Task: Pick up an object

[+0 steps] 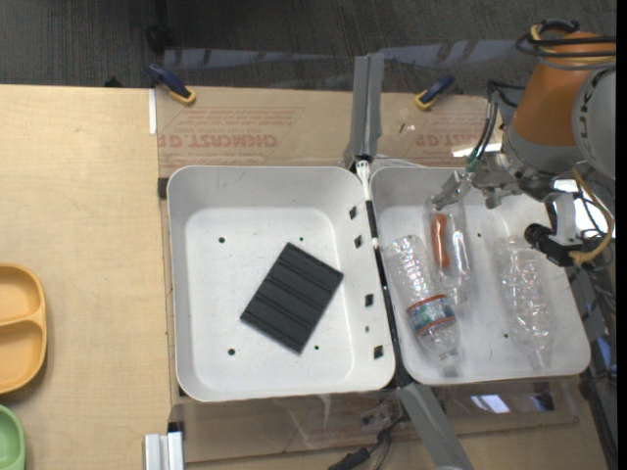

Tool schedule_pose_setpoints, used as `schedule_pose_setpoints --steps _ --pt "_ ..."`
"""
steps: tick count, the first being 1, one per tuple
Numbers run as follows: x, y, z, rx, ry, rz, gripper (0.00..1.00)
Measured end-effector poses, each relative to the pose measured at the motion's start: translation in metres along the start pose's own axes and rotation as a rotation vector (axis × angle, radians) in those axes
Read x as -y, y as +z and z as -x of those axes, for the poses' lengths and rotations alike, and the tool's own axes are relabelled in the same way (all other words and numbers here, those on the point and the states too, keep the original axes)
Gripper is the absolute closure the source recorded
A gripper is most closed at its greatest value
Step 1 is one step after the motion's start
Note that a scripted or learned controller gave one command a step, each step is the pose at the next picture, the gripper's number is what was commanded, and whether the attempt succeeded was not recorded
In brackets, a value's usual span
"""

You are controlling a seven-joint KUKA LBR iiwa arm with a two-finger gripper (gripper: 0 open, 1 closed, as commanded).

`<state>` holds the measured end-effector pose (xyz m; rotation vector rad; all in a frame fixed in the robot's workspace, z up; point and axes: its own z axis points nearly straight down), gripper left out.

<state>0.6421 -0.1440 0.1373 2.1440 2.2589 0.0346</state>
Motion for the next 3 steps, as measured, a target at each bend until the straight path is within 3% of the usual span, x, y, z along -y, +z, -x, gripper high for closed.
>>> schedule_pose_setpoints --steps 1,2,3 --pt "0.027 0.043 -0.022 -0.005 -0.151 -0.032 0.0" --pt "0.025 0.032 -0.021 -0.005 -0.148 -0.03 1.0" --pt "0.007 -0.055 -0.084 -0.006 -0.176 -0.034 1.0"
